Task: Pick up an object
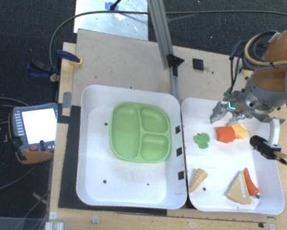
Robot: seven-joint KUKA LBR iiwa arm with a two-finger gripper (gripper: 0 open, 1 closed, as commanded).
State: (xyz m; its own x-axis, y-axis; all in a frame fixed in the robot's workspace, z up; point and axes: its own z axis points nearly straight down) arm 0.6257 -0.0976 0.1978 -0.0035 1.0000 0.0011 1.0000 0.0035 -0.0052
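Orange block (225,134) and yellow piece (238,130) crowd just beside the fingers (219,114), seemingly spread and holding nothing.

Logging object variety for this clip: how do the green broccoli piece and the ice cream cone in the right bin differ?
The broccoli piece is green, lumpy and compact; the ice cream cone is tan, tapered and longer. The broccoli sits higher in the view, nearer the gripper; the cone lies nearer the bin's front edge. Both rest untouched in the right bin, close to its left wall.

Green plate (140,133) fills left bin's (87,183) middle; right bin's (272,204) centre lies open between scattered toys.
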